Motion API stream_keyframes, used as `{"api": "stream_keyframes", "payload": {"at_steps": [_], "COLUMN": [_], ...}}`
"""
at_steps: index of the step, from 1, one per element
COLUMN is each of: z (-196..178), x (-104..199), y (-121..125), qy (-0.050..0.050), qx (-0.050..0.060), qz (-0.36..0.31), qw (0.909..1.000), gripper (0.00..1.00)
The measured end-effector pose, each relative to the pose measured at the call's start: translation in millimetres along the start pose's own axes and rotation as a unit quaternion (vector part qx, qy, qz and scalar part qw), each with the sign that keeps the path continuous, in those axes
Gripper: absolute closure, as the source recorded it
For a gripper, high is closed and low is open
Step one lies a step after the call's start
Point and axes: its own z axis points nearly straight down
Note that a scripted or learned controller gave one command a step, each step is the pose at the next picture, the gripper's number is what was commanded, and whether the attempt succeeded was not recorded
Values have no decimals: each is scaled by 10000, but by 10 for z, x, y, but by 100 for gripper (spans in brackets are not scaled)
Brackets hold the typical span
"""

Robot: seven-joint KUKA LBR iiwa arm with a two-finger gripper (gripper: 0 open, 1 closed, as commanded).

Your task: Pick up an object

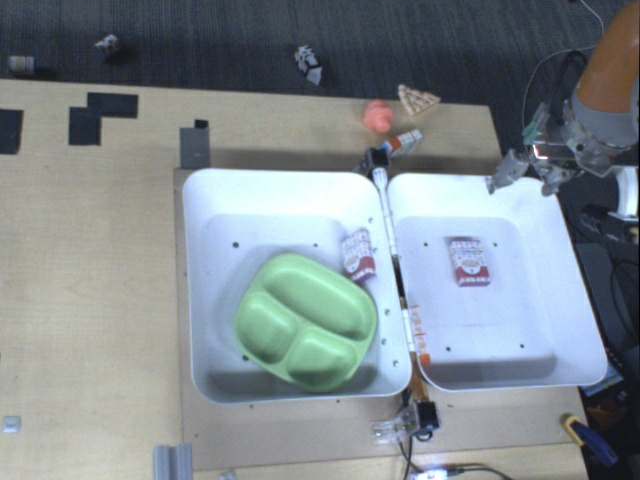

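A green divided plate lies in the left bin, towards its front. Beside the plate's far right edge, a small red and white packet leans near the divider. A second red and white packet lies flat in the middle of the right bin. My gripper hangs over the right bin's far right corner, well away from both packets. Its two fingers are spread apart with nothing between them.
Beyond the bins on the bench lie an orange ball, a pizza-slice toy and a small tube. A grey block stands by the left bin's far corner. Cables run down the right side.
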Motion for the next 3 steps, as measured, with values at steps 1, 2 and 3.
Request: {"api": "stream_keyframes", "payload": {"at_steps": [1, 2, 3], "z": [1130, 1014, 1016], "x": [447, 450, 450], "y": [28, 44, 42], "qy": [0, -7, -7], "qx": [-9, -33, -30], "qz": [-13, -28, -32], "qw": [10000, 10000, 10000], "gripper": [0, 100, 0]}}
